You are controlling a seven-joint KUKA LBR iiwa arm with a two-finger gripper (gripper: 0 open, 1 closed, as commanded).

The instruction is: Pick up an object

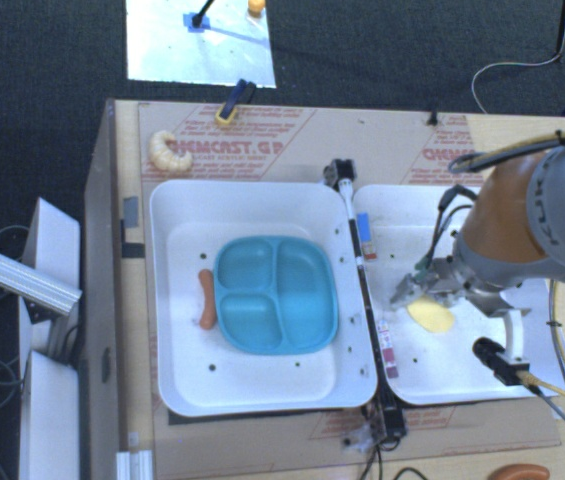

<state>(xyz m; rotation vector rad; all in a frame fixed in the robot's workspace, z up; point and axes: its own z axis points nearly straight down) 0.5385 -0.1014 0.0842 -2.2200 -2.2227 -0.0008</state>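
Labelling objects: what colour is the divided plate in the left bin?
Light blue; the divided plate shows clearly in the camera view.

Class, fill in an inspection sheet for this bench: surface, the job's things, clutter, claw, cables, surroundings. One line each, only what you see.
Surface: two white bins, left bin and right bin, on a cardboard-covered bench.
Job's things: yellow object in the right bin; blue divided plate and sausage in the left bin.
Clutter: white curled object on the cardboard behind the left bin.
Claw: claw low beside the yellow object; finger state unclear.
Cables: white cable on the floor.
Surroundings: dark carpet, pale sheet.
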